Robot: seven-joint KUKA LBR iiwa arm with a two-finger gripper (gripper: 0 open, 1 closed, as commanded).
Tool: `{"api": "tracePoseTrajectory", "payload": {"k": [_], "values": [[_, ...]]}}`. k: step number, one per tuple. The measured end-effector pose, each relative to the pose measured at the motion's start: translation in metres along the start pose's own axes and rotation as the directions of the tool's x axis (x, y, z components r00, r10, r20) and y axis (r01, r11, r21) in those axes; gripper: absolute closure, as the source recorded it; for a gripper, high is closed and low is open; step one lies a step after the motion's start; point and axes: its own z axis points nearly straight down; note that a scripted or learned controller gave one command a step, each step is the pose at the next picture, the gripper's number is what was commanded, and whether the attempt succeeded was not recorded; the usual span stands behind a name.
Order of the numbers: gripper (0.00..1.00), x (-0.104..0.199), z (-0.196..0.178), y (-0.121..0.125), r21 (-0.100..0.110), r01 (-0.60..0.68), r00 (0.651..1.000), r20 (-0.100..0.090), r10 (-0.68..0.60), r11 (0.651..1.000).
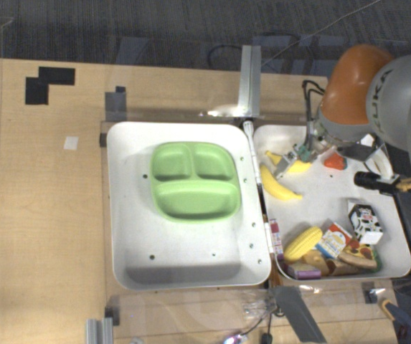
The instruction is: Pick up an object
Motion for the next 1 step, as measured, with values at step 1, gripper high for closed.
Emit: {"api": "tracePoseTrajectory", "payload": {"k": [1], "values": [[1.0, -0.0002, -0.0129, 0.0027, -0.007, 0.001, 1.0, 0.003, -0.001, 1.0]]}}
